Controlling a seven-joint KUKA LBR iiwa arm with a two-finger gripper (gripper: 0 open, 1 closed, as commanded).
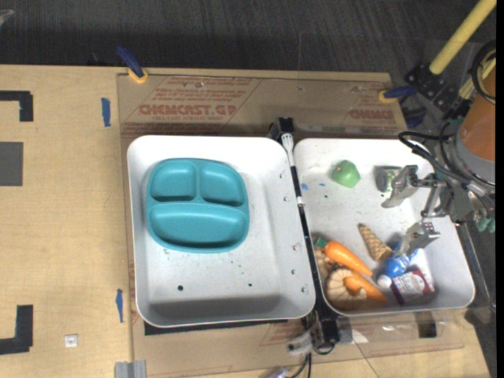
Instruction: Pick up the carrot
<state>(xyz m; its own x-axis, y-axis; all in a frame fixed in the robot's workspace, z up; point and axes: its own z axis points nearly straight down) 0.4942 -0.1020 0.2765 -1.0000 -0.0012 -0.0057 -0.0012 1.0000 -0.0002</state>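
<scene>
While your claw hangs spread, gripping nothing, drop toward eight o'clock onto the carrot; straddle its middle, clear of neighbouring clutter.

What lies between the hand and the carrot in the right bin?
In the camera view, a brown waffle cone lies between the hand and the carrot, on the floor of the right bin.
</scene>
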